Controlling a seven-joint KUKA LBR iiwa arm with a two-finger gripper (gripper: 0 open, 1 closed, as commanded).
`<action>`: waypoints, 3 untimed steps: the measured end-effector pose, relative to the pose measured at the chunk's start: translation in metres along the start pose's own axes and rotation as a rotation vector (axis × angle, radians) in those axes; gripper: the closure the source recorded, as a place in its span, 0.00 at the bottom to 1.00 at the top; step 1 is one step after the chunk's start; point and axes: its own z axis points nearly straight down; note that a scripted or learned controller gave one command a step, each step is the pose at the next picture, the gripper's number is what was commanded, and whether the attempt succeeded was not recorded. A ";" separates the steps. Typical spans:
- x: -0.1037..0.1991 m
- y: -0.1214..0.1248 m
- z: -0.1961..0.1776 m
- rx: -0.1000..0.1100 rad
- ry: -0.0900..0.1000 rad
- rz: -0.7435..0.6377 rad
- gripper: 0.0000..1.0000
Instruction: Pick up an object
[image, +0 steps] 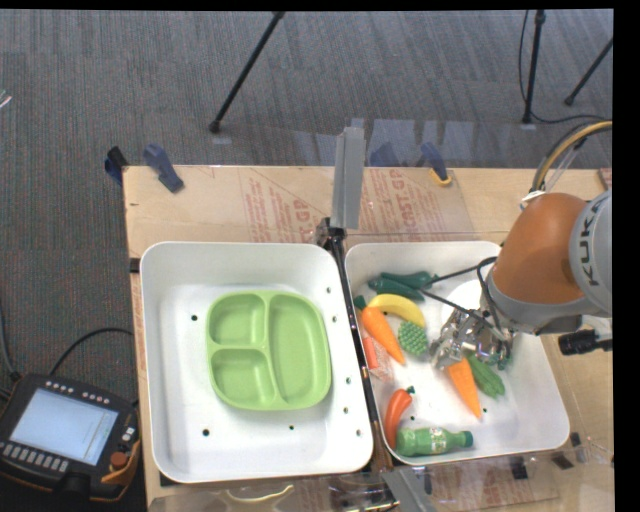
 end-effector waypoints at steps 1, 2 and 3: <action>0.091 0.001 0.000 -0.001 0.002 -0.056 1.00; 0.073 -0.029 0.000 0.000 0.002 0.319 1.00; 0.071 0.037 -0.024 0.000 0.002 0.688 1.00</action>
